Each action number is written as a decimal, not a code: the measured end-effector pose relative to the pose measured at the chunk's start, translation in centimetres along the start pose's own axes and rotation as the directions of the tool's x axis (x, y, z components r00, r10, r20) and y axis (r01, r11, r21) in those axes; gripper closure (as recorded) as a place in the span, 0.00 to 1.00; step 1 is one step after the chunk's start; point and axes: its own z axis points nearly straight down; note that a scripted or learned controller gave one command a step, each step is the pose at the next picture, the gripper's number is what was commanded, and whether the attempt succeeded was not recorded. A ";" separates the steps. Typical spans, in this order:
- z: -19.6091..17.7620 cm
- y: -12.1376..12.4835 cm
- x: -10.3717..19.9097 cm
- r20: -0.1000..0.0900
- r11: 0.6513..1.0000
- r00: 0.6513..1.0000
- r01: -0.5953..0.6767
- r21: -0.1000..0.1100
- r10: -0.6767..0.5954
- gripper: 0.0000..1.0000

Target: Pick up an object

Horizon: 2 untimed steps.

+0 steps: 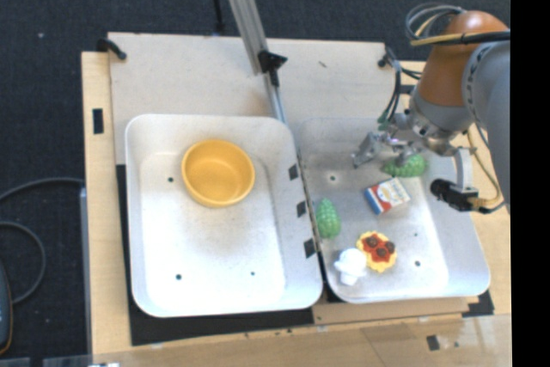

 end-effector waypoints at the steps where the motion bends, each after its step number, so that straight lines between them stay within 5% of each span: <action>1: 3.2 0.0 -0.1 -0.001 1.000 1.000 -0.002 -0.003 0.002 0.00; 2: 1.9 0.2 -0.1 0.000 1.000 1.000 -0.002 -0.009 0.002 1.00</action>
